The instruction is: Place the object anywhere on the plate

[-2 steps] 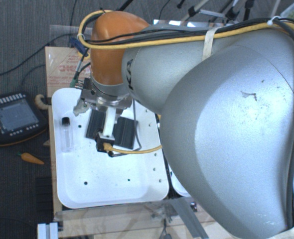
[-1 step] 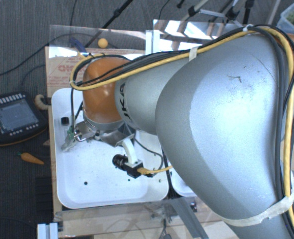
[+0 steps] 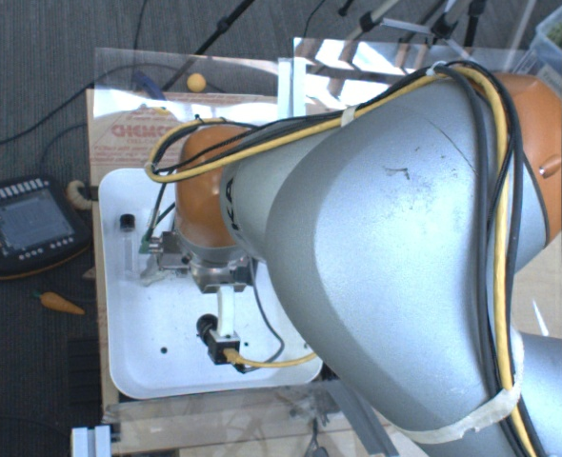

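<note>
**A:** Status?
**B:** Not done, I'd say. The gripper [image 3: 155, 260] is low in the left bin [image 3: 129, 369]. Can't tell if it's open or holding anything.
**A:** Object?
**B:** Probably the small black piece [image 3: 127, 222] on the bin floor at the gripper's 10 o'clock, near but apart. It looks dark and stubby. The arm [image 3: 386, 255] blocks everything at 3 o'clock, so I can't place the plate.
</note>
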Tool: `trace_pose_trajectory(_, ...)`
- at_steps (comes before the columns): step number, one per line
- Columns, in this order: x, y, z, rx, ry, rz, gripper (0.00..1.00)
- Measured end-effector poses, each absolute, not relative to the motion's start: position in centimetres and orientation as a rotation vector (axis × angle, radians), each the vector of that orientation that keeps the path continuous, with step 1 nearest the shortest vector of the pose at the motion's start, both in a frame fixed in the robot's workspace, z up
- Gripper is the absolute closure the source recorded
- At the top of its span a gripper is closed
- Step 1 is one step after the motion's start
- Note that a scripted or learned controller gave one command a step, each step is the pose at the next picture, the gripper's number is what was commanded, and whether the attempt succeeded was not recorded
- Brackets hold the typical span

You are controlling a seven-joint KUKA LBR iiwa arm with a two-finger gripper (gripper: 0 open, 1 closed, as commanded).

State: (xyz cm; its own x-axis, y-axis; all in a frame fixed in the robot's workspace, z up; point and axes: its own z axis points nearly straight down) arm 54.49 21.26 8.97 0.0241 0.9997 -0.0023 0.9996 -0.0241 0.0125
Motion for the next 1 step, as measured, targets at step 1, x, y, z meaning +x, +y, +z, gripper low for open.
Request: trace_pose_trajectory(1, 54.46, 21.22, 9.84, 2.244, 2.187, 0.009, 1.0)
